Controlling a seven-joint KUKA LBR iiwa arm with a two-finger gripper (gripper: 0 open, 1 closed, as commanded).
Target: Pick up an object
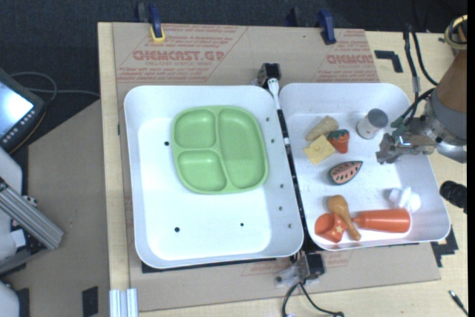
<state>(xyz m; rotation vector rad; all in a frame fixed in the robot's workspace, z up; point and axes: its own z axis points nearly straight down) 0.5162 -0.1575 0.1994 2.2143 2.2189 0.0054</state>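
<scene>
My gripper (387, 150) hangs over the right bin (424, 215), near its right edge, jaws empty; how wide they stand I cannot tell. I judge this the approach. Nearest target: the grey cylinder (372, 122), toward the far edge; next, drop over it.

Glossy white plastic bins (148, 159) hold a matt green plastic plate (220, 149), on brown paper-covered board (237, 48).

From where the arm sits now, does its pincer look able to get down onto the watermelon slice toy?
Probably yes. The pincer hovers in the right bin, and the red-and-green watermelon slice toy lies apart from its neighbours, with bare bin floor between them.
</scene>
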